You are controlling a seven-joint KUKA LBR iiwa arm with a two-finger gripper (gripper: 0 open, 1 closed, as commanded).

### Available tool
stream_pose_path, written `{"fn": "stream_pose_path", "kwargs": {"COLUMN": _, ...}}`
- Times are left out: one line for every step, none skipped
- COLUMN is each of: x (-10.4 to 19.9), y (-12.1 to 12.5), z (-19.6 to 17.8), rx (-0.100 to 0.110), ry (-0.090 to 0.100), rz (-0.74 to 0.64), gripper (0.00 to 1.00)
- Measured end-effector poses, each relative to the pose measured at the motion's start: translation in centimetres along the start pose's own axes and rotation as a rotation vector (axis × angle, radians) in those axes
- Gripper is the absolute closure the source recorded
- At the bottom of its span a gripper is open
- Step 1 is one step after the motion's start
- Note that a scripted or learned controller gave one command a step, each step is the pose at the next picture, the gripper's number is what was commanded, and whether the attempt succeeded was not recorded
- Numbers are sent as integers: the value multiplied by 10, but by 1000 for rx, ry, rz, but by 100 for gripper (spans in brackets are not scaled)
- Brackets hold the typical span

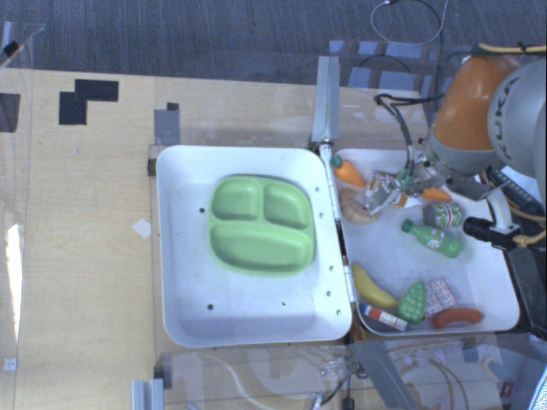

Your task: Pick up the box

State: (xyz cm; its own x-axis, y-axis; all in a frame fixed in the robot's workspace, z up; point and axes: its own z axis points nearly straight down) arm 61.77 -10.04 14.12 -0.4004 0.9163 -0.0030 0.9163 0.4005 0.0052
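Note:
The box (440,295) is small with a red-and-white pattern. It lies near the front of the right bin (491,272), between a green knobbly fruit (413,301) and a red sausage (457,317). My gripper (376,195) hangs over the bin's far left part, well away from the box and behind it. It is just above a flat beige item (355,209) and beside a carrot (349,172). Nothing shows between its tips.
The right bin also holds a green bottle (433,239), a can (444,214), a banana (373,286), and a red-and-white tube (385,318). The left bin (184,254) holds a green divided plate (261,225). A metal divider (325,101) stands behind the bins.

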Motion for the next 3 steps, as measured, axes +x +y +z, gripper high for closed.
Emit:
{"fn": "stream_pose_path", "kwargs": {"x": 10, "y": -49, "z": -5, "rx": 1, "ry": 1, "rz": 264, "gripper": 0}}
{"fn": "stream_pose_path", "kwargs": {"x": -37, "y": 28, "z": 44, "rx": 18, "ry": 8, "rz": 329, "gripper": 0}}
{"fn": "stream_pose_path", "kwargs": {"x": -56, "y": -49, "z": 46, "rx": -13, "ry": -6, "rz": 402, "gripper": 0}}
